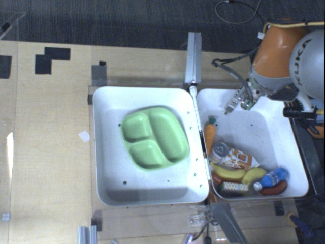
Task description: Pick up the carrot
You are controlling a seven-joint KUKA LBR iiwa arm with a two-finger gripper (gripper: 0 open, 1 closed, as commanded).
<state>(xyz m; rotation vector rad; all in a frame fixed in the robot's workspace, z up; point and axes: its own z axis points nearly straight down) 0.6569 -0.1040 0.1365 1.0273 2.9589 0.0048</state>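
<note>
Hovering over the right bin near its far edge, the gripper carries nothing; whether it is spread or pressed together, I cannot tell. The carrot lies against that bin's left wall, below-left of the gripper, its long axis running along the wall, green top toward the far edge.

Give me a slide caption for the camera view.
Pincer hovers above the right bin, up and right of the carrot lying against its left wall.
</note>
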